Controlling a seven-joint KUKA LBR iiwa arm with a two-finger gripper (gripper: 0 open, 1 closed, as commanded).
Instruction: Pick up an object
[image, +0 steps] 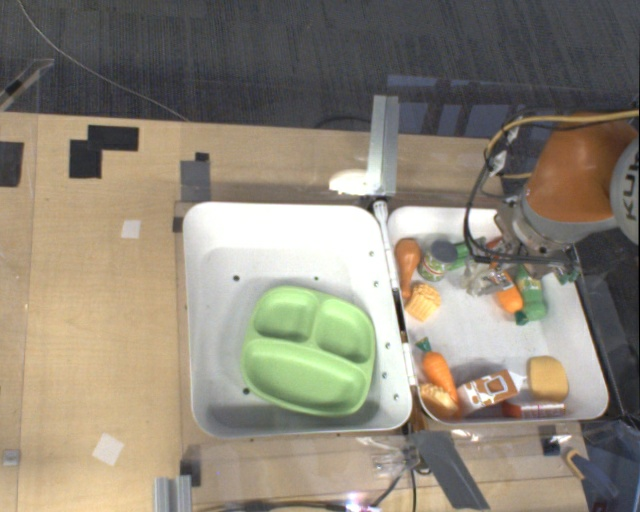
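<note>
Using the metal divider post between the bins as reference: left of it sits the left bin, holding a green three-compartment plate toward its lower middle, tilted a bit off square. Right of the post is the right bin with all the small stuff. Just right of the divider wall, near the top: an orange carrot-like piece lying roughly upright, and a yellow corn-like piece just below it, close or touching, can't tell which. Next right, a small round can with a green label. Lower down near the divider: another carrot with green top, and an orange-brown lump just below it. Further right along the bottom wall: a small orange-and-white carton lying flat, a red item against the wall, and a tan bread-like block just above that. Upper right of the bin: arm with orange band comes in from the right, gripper down over the bin floor. An orange item and a green item sit right beside the tool, touching each other. Gripper state: can't tell, and nothing visibly held.
</note>
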